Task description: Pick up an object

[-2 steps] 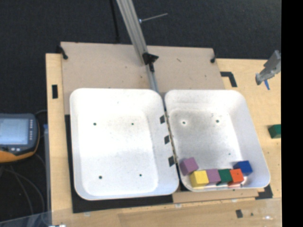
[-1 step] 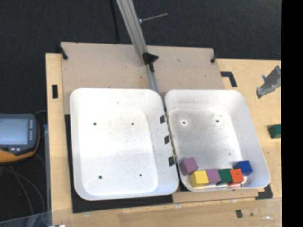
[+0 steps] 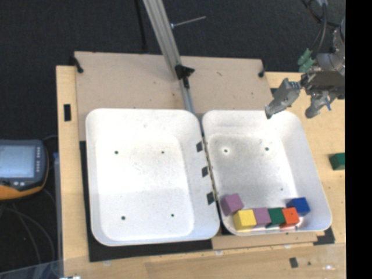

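Several small blocks lie along the near edge of the right bin: a purple block, a yellow block, a second purple block, a green block, an orange block and a blue block. My gripper hangs over the far right corner of that bin, well away from the blocks. It is open, its two grey fingers spread wide with nothing between them.
The left bin sits beside the right one, with black clips along the seam. A slanted metal rail rises behind the bins. A green piece lies on the bench at the right. A handheld screen unit sits far left.
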{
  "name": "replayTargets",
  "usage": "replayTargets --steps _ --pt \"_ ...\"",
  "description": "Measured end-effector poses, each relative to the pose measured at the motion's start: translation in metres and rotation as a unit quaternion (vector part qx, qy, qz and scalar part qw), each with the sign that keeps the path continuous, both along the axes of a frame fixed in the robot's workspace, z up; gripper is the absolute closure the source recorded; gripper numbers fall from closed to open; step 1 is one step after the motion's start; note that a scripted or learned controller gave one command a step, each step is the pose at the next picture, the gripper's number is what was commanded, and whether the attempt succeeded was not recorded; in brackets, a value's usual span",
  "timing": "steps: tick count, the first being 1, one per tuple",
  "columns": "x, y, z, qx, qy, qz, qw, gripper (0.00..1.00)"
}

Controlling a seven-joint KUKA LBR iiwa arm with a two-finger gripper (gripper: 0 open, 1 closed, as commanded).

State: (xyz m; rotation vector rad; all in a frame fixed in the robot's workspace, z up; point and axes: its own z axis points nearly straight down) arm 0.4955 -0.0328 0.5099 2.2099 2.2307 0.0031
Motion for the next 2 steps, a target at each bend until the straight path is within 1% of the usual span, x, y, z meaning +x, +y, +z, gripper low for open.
replayTargets --steps 1,2 --pt "0.000 -0.006 0.012 -0.0019 -0.003 -0.002 1.0000 1.00" --pt "-0.012 0.081 -0.076 -0.0001 0.005 0.000 1.0000 1.00"
